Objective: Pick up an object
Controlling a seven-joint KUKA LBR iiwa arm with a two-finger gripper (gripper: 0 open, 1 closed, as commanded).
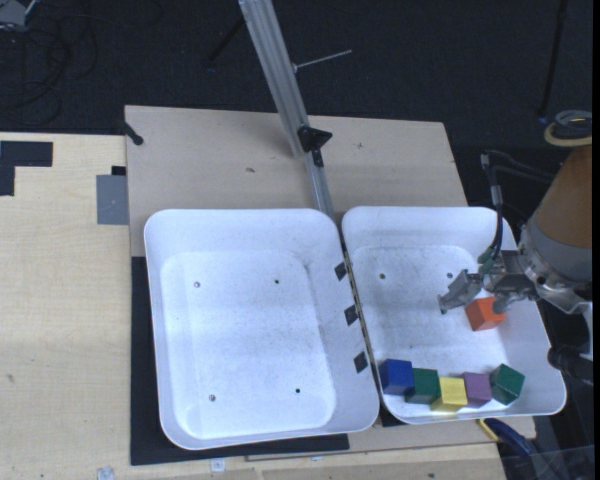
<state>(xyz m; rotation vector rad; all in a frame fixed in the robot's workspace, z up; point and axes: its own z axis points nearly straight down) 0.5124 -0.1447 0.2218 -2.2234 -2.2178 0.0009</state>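
Note:
My gripper (pixel 480 296) hangs over the right bin (pixel 420 238), near its right wall, on the grey arm with the orange band (pixel 570 203). An orange block (pixel 484 314) shows directly under and just in front of the gripper; whether it rests on the bin floor or is lifted is unclear. Along the bin's front wall sits a row of blocks: blue (pixel 397 375), dark green (pixel 423 385), yellow (pixel 450 392), purple (pixel 477 387) and another green one (pixel 507 381).
The left bin (pixel 240 328) lies beside the right one, with black clips (pixel 351 314) joining them at the shared wall. A slanted metal rail (pixel 285 88) rises behind the bins. The bench's edge is close to the right bin's front.

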